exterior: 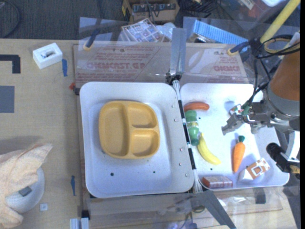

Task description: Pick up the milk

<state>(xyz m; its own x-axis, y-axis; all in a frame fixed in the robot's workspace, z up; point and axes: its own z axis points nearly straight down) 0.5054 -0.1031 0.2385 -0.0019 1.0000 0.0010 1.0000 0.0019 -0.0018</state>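
The milk (pixel 258 169) is a small white carton with orange markings. It lies in the front right corner of the right bin (pixel 217 97), just right of the carrot (pixel 238 155). My gripper (pixel 231 127) hangs over the middle of that bin, to the back left of the milk and well apart from it. Its dark fingers point down and to the left, open, with nothing between them. The grey arm with its orange band (pixel 287 82) comes in from the right.
The right bin also holds a sausage (pixel 196 106), a green bottle (pixel 193 127), a banana (pixel 208 151) and a brown box (pixel 217 181) at the front. A yellow divided plate (pixel 128 129) sits in the left bin (pixel 90 104). Cables hang beside the arm.
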